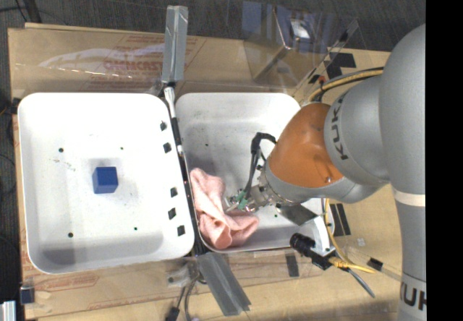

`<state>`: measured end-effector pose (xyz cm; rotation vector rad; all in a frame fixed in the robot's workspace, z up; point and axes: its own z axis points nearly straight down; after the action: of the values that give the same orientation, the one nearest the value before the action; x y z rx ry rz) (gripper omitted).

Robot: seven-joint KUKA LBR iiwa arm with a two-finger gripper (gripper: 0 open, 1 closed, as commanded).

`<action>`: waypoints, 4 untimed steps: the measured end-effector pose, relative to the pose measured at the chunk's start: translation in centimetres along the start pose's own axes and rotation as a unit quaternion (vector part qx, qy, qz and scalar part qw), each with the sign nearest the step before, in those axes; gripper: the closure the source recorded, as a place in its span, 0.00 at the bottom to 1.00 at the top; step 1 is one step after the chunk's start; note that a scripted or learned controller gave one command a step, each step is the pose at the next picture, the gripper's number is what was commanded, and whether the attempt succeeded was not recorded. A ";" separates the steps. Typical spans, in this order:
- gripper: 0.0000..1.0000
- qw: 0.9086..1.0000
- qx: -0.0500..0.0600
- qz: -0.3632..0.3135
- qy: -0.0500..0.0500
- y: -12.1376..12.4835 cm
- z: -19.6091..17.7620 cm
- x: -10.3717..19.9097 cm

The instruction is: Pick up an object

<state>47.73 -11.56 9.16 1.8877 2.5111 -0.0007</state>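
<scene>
The grey arm (376,131) with its orange band (307,150) is reaching in from the right and hanging over the right bin (217,113); the gripper (242,202) is sitting low in that bin's near half, right at the edge of a crumpled pink cloth (215,212); the cloth is lying just to the gripper's left and slightly below it, bunched against the bin's left wall and near corner; whether the gripper is gripping the cloth or merely touching it, I cannot tell, as the wrist is hiding the tips; well to the gripper's left, a small blue cube (105,179) is resting alone in the left bin (43,117).
</scene>
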 end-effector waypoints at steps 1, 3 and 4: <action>0.00 0.991 0.000 0.137 0.000 -1.7 -3.3 -5.7; 0.00 1.000 0.000 0.018 0.001 0.0 0.0 -0.1; 0.00 1.000 0.000 0.019 -0.001 0.3 -1.6 1.3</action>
<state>47.70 -10.19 10.73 1.9331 2.4741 -0.0017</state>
